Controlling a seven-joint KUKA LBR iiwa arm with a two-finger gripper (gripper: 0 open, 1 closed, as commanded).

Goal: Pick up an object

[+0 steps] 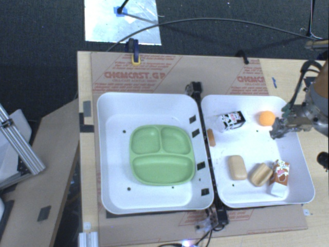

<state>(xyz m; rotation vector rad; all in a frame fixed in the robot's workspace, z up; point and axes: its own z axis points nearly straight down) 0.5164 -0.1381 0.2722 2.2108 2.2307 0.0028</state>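
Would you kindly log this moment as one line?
gripper: over right bin, beside orange ball | holding: nothing seen | left bin: green tray

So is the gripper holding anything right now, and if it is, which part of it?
Nothing is held. The gripper hangs over the right bin, apart from the orange ball, with nothing between its fingers.

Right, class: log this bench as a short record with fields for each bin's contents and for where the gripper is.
left bin: green tray with three sections
right bin: cow-print carton, orange ball, tan block, bread roll, red-and-white carton, small brown piece by the left wall
gripper: over the right bin's right side, beside the orange ball
held: nothing seen between the fingers
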